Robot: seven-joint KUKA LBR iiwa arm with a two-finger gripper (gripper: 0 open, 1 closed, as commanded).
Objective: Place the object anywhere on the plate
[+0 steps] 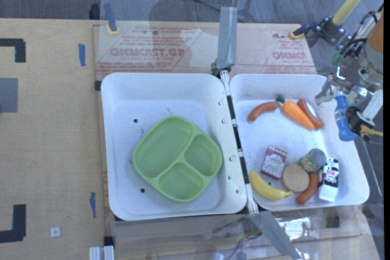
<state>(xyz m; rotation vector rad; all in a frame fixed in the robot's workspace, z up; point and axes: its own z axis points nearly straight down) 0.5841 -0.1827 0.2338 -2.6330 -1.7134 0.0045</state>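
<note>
Green plate (177,159) in left bin (116,94). Right bin (359,189): sausage (263,111), carrot (298,113), banana (269,187), red box (274,162), carton (329,180). Gripper (344,109) at right bin's right rim, above the toys; open or closed, cannot tell.

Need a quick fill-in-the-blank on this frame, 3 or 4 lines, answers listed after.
1. The green plate lies in the ____ bin.
2. The plate has ____ compartments.
3. The banana lies near the ____ edge of the right bin.
4. The carrot lies between two ____.

Missing words: left; three; front; sausages
</note>
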